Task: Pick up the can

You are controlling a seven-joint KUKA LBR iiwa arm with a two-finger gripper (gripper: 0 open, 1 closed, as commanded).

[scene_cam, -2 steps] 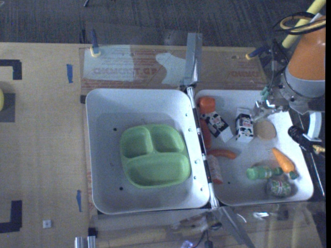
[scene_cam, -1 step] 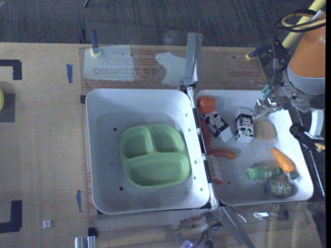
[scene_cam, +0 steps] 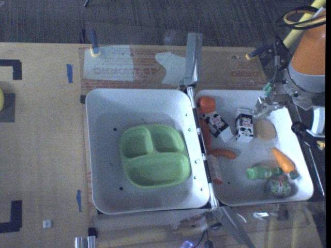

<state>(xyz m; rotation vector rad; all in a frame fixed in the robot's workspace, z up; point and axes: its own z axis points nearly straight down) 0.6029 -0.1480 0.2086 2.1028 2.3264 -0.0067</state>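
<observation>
- Camera view: the can (scene_cam: 280, 187) sits in the near right corner of the right bin (scene_cam: 306, 190). It seems to show a round, green-patterned face toward the camera, but blur keeps its long axis uncertain.
- Just beside the can, toward the bin's middle, lies a green bottle (scene_cam: 262, 172). An orange carrot (scene_cam: 283, 160) lies a little farther back, close to both.
- The gripper (scene_cam: 265, 106) hangs at the far side of the same bin, near its back rim, below the arm's orange band (scene_cam: 309, 56).
- The relation that matters: the can lies toward the camera and slightly to the right of the gripper, well apart from it, across the bin's depth.
- A tan round object (scene_cam: 266, 130) and a small black-and-white carton (scene_cam: 244, 126) lie close to the gripper, between it and the can.
- Nothing shows between the gripper's tips; whether they stand apart or together I cannot tell at this blur.
- The left bin (scene_cam: 103, 107) holds a green divided plate (scene_cam: 154, 156).
</observation>
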